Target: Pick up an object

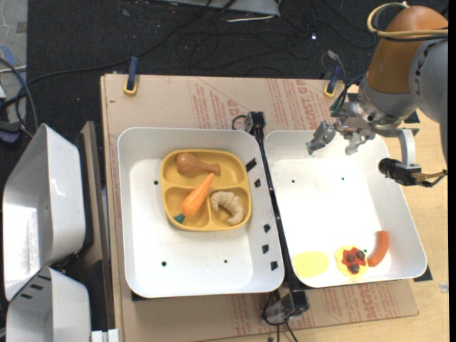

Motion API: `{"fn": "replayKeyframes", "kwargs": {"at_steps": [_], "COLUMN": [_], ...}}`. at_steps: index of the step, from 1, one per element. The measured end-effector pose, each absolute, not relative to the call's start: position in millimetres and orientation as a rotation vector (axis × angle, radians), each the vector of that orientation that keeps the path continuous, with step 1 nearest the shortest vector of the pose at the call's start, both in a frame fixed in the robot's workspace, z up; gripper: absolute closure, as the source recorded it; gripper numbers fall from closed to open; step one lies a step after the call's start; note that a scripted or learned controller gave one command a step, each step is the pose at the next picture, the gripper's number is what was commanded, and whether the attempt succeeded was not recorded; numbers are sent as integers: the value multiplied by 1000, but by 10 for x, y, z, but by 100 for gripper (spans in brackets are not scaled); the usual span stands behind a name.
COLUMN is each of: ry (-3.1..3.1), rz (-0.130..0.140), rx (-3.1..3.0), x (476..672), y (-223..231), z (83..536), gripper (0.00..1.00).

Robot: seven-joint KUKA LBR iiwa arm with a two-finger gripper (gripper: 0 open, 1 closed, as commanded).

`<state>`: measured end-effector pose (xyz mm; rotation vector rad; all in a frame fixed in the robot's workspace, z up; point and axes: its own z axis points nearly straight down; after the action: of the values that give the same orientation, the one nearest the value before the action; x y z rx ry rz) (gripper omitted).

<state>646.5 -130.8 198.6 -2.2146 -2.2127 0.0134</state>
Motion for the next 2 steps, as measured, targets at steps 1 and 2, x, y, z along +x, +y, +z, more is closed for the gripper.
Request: {"fn": "replayKeyframes", "kwargs": {"at_steps": [1, 2], "ry": [-2223, -2218], "rz": [0, 4], "rx": [-2220, -2221], "x": [6496, 6438], "y": [-1305, -1325], "z": [2076, 1457], "gripper": [0, 0]}}
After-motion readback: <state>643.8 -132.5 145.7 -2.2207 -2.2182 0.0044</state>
